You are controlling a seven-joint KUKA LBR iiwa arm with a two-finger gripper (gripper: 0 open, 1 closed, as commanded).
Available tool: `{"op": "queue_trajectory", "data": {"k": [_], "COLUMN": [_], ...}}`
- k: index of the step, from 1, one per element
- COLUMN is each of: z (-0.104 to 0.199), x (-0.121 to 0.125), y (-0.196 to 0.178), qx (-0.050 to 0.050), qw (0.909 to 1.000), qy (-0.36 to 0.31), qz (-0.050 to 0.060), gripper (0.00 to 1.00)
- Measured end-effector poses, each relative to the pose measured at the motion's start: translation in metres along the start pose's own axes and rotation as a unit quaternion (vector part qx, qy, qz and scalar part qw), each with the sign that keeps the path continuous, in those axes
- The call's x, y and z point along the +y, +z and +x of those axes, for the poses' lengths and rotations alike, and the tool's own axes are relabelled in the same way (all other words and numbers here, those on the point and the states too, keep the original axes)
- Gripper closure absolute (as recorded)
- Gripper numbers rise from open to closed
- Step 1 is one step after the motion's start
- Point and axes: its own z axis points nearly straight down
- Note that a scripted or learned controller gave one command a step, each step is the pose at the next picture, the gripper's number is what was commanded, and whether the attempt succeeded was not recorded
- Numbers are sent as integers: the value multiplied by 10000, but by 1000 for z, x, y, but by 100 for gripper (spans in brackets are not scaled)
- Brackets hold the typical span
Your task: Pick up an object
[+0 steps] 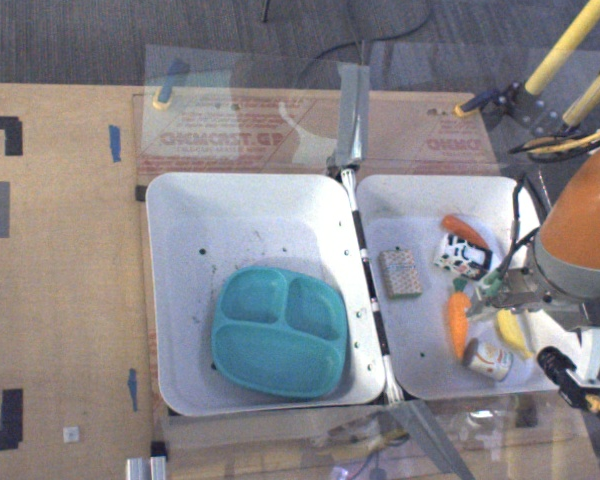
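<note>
- Grey two-finger gripper (495, 293) low over right white bin (420, 358), beside orange plastic carrot (459, 324); opening impossible to tell.
- Teal 3-compartment plastic tray (280, 333) in left white bin (180, 238).

Robot lab: taped bench (60, 268), twin bins (180, 208).

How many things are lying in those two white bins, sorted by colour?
Teal: 1, divided plate
Orange: 2, carrot and a second orange piece
Yellow: 1, banana
Grey: 1, sponge-like block
Black-and-white: 1, patterned item
Tan: 1, small can
Total: 7
</note>
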Motion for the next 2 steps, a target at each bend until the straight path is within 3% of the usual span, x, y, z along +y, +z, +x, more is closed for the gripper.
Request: {"op": "queue_trajectory", "data": {"k": [1, 2], "z": [0, -15], "x": [0, 1], "y": [0, 68], "qx": [0, 2], "qw": [10000, 9994], "qy": [1, -356], "qz": [0, -22], "gripper": [0, 0]}}
